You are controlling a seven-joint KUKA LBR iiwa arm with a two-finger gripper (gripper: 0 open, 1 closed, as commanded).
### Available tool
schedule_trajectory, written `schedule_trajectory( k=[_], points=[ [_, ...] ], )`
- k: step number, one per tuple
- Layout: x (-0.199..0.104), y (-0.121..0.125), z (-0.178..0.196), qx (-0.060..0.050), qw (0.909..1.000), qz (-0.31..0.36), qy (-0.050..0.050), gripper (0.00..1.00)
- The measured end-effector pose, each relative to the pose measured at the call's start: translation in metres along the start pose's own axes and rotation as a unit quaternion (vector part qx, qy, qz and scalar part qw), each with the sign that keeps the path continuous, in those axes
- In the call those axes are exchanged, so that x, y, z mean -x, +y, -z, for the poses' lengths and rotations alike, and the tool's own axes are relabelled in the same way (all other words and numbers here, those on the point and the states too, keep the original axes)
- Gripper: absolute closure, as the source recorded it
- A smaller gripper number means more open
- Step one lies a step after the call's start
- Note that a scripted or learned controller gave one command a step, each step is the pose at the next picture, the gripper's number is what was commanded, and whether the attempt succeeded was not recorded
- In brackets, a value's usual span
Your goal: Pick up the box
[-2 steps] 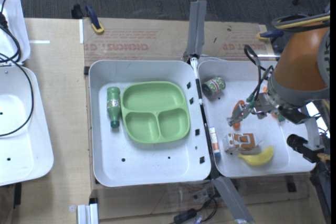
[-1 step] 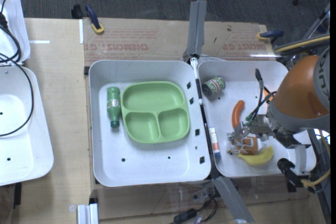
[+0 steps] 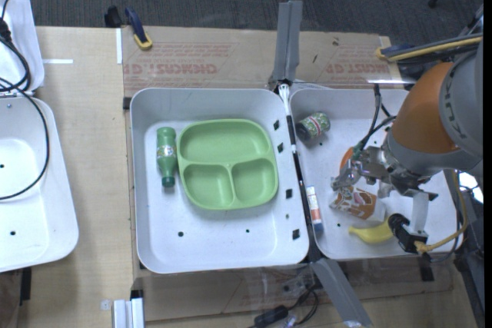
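The box is a small orange and white carton lying in the right bin, near its front half. My gripper hangs directly over the box's upper left end, very close to it or touching it; which one I cannot tell. The grey arm with its orange band reaches in from the right and covers the bin's right side.
In the right bin, a yellow banana lies just in front of the box, a green can lies at the back left, and a slim white tube rests along the left wall. The left bin holds a green divided plate and a green bottle.
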State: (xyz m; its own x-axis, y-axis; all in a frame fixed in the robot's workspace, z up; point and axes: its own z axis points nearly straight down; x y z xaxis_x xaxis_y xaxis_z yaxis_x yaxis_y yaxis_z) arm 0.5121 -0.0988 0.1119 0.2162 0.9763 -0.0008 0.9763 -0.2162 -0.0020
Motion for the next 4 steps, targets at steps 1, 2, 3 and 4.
schedule_trajectory(
  k=[1, 2, 3, 4],
  points=[
    [-0.047, 0.057, 0.079, 0.000, 0.9974, 0.073, -0.001, 0.00],
    [-0.026, 0.011, 0.079, -0.001, 0.9968, 0.080, 0.000, 0.00],
    [0.012, -0.008, 0.004, -0.001, 0.9985, 0.055, 0.000, 0.00],
    [0.012, -0.008, 0.004, -0.001, 0.9985, 0.055, 0.000, 0.00]
  ],
)
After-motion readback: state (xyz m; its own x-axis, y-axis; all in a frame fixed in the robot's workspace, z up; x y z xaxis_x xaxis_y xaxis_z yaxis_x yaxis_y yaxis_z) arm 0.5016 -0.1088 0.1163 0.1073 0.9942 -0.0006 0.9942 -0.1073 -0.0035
